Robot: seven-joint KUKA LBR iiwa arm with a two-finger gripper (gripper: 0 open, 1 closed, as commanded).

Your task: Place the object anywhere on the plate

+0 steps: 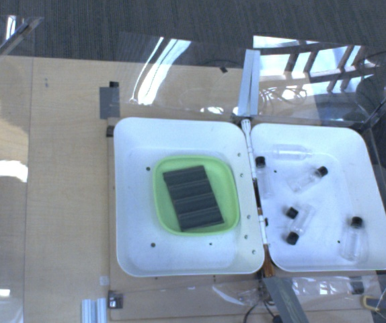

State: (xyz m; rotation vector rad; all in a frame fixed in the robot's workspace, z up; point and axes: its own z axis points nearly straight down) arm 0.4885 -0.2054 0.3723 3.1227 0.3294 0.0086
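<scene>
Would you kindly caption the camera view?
Dark ribbed block lies on green plate in left bin; clear vials in right bin.

Lime-green plate (228,204); dark grey ribbed block (192,198) on it; both bins (179,136) white; clear vials (306,177) with black caps; pale wood bench (52,180).

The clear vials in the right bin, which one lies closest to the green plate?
The vial at the bin's top left, its black cap pointing towards the plate; the other four lie farther right.
</scene>
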